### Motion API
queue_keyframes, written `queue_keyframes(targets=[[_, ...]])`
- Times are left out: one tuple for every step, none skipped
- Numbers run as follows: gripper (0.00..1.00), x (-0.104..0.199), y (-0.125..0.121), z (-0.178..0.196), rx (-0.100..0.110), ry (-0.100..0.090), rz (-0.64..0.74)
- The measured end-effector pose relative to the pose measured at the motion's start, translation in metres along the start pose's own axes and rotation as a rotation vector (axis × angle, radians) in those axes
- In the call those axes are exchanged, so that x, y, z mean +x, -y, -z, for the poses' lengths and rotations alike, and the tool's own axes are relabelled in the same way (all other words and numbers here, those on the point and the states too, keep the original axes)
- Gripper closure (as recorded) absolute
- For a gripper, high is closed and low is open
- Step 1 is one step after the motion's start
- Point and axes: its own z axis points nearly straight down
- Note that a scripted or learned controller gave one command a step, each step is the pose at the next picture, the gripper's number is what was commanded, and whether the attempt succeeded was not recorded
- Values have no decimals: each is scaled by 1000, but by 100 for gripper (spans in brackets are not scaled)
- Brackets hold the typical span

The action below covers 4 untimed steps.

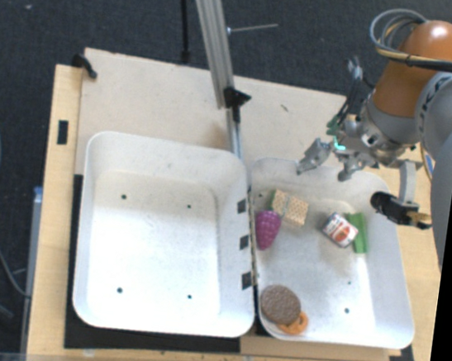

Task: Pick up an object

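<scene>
A: While the two-finger hand [326, 166] hangs above the upper edge of the right-hand shallow white bin [375, 309], fingers spread apart with nothing between them, which piece would you go for?

B: I'd judge the tan square waffle-like block [290, 207] is closest, lying just below the hand in the frame. It touches or nearly touches the small purple grape-like bunch [266, 228] at the bin's left wall, so the fingers should straddle the block's free sides.

A: And the red-and-white can [339, 230]?

B: It lies on its side against the green strip [359, 233], centre right; it might roll. The round brown disc [279, 305] on the orange piece [297, 324] sits low in the frame, well apart.

A: So?

B: Come straight down over the block, centred, then close.
</scene>
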Motion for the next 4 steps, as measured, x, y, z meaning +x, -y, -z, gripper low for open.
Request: queue_keyframes(targets=[[0,-1,-1,3,-4,3,2],[0,-13,1,-47,0,3,-3],[0,-9,10,-101,-1,3,-5],[0,-10,7,-106,-8,3,-6]])
